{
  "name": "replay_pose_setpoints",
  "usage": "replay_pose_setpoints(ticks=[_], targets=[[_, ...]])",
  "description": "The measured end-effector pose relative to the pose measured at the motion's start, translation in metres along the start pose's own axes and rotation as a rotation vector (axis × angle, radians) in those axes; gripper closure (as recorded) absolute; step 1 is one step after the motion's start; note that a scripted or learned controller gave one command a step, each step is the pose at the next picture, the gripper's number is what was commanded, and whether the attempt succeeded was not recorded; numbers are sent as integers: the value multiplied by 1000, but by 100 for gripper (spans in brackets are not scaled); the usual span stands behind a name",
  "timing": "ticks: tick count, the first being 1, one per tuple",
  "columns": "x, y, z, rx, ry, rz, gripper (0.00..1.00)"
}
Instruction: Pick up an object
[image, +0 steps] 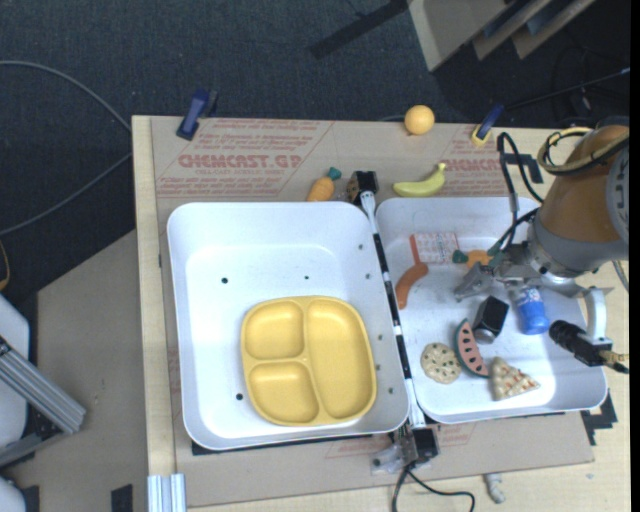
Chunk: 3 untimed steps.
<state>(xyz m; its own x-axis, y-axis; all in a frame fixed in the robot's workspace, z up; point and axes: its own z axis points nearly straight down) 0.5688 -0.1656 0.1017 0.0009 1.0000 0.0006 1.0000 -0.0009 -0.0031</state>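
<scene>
the pick is not yet done: the jaws (492, 312) hang low in the right bin (440, 405), whether wide or narrow i cannot tell, with a blue bottle (532, 311) just beside them and a watermelon slice (469, 349) just below.

Both bins (200, 250) white. Divided plate (308, 360) pale yellow. Banana (421, 183) yellow. Cookie (439, 362) tan, dark-speckled. Bottle (531, 310) blue. My wrist band (585, 205) orange.
</scene>
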Motion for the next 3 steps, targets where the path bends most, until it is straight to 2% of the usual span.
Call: replay_pose_setpoints(ticks=[1, 2, 3], targets=[[38, 94, 15, 18, 3, 5, 0], [-41, 94, 12, -10, -4, -1, 0], [-51, 100, 12, 4, 16, -5, 0]])
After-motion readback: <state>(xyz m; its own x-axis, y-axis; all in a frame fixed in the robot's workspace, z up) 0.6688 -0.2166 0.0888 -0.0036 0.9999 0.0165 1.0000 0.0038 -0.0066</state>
